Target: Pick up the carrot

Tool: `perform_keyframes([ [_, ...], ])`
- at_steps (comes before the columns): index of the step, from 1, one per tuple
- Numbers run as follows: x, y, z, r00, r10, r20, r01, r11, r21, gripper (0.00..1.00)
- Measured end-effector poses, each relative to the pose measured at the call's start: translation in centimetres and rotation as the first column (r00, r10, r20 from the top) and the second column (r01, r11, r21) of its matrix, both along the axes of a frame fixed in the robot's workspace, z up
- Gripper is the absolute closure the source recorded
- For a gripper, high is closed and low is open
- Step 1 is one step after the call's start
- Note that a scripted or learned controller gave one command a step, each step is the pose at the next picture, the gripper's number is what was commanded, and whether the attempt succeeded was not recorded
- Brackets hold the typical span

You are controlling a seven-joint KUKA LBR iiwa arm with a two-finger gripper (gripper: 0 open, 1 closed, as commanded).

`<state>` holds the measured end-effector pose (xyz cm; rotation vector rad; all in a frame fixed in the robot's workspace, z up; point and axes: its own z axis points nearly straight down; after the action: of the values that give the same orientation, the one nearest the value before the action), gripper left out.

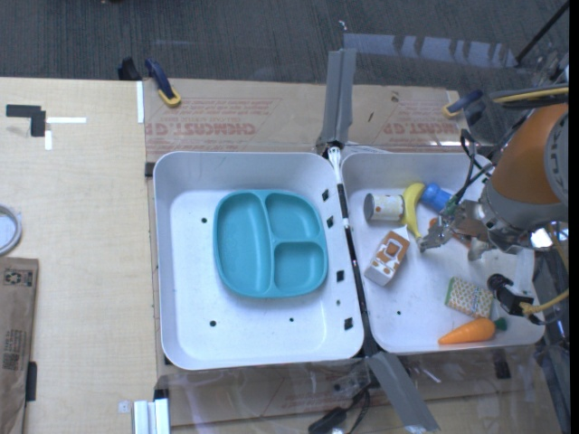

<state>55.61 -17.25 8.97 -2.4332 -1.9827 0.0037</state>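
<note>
The orange carrot (pixel 469 332) lies near the front right corner of the right bin (pixel 407 328), its tip pointing left. My gripper (pixel 436 237) hangs over the middle of that bin, up and to the left of the carrot and apart from it. It is beside the yellow banana (pixel 413 208). Nothing shows between its fingers.
The right bin also holds a white can (pixel 384 207), a blue object (pixel 435 195) behind the banana, a small white and orange box (pixel 388 258) and a green patterned packet (pixel 469 296) just above the carrot. A teal divided plate (pixel 270 242) lies in the left bin (pixel 181 242).
</note>
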Motion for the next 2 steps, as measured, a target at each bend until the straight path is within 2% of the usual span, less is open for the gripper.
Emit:
perform_keyframes([
  [1,5.6,-2.0,0.0,0.996,0.095,0.001,-0.095,0.996,-0.001,0.00],
  [2,9.3,-3.7,-0.1,0.990,0.142,-0.022,-0.142,0.990,0.021,0.00],
])
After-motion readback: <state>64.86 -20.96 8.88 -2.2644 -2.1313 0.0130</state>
